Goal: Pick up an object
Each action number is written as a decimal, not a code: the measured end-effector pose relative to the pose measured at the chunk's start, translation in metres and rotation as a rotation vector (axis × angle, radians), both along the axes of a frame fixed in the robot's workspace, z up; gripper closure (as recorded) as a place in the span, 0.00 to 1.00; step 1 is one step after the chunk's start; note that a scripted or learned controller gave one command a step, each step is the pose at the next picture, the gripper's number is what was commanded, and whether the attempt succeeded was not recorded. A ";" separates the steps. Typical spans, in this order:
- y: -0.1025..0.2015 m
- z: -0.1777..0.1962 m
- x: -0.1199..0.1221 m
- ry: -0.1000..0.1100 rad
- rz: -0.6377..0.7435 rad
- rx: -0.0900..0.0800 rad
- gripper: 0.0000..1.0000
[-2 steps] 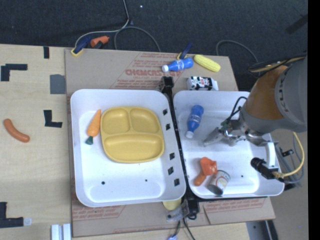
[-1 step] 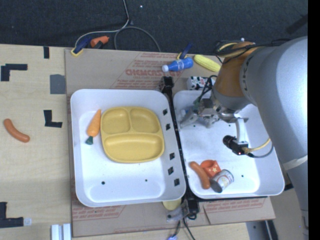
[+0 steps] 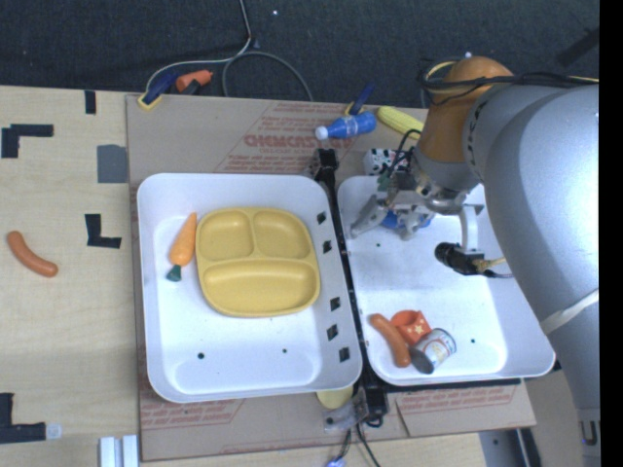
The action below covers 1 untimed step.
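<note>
My gripper (image 3: 392, 212) is low in the far left part of the right bin (image 3: 487, 305), under the grey arm with its orange band. A small blue object (image 3: 401, 221) lies right beneath it, partly hidden by it. At the near edge of the same bin lie a brown sausage (image 3: 389, 340), a red-orange piece (image 3: 412, 323) and a silver can (image 3: 435, 349), close together. In the left bin (image 3: 165, 348) a yellow divided plate (image 3: 258, 262) sits in the middle, with an orange carrot (image 3: 182, 240) by its left side.
The black divider (image 3: 334, 261) runs between the two bins. Beyond the bins lie a blue-and-white bottle (image 3: 347, 127), a yellow item (image 3: 400, 120) and an orange-and-yellow clamp (image 3: 178, 83). Another sausage (image 3: 31, 254) rests on the bench at far left.
</note>
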<state>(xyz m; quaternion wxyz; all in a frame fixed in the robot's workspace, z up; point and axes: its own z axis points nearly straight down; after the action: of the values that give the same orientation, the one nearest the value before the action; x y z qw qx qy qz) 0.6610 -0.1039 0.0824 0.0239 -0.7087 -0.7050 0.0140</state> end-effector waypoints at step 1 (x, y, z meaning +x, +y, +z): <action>-0.043 -0.001 -0.001 -0.004 -0.001 0.006 0.00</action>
<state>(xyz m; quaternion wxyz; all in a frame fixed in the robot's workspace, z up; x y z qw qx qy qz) 0.6600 -0.1470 0.0819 0.0246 -0.7090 -0.7047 0.0103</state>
